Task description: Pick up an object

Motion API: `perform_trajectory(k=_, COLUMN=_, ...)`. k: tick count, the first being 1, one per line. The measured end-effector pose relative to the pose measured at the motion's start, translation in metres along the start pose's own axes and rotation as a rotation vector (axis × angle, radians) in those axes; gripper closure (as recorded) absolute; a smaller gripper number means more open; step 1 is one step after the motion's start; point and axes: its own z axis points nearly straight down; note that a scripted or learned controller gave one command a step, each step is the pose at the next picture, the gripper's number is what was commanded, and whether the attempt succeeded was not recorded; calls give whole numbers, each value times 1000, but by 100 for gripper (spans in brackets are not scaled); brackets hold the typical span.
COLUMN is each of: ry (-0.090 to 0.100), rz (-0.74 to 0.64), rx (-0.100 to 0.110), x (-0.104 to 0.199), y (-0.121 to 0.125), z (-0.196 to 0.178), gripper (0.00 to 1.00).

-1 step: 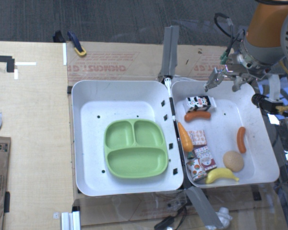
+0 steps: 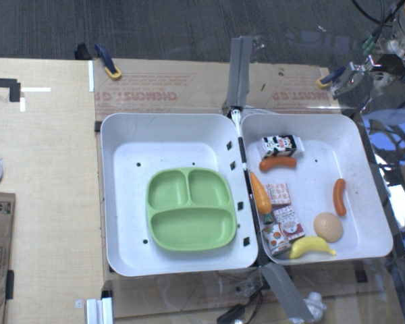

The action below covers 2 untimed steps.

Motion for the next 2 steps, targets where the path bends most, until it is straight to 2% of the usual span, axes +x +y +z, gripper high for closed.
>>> perform_trajectory(k=1, ry=3, rz=-103, rx=3, x=-44, y=-21, z=145, gripper=0)
perform_trajectory(k=2, ry=3, rz=-124, rx=0, x=-46, y=-79, z=149, gripper=0)
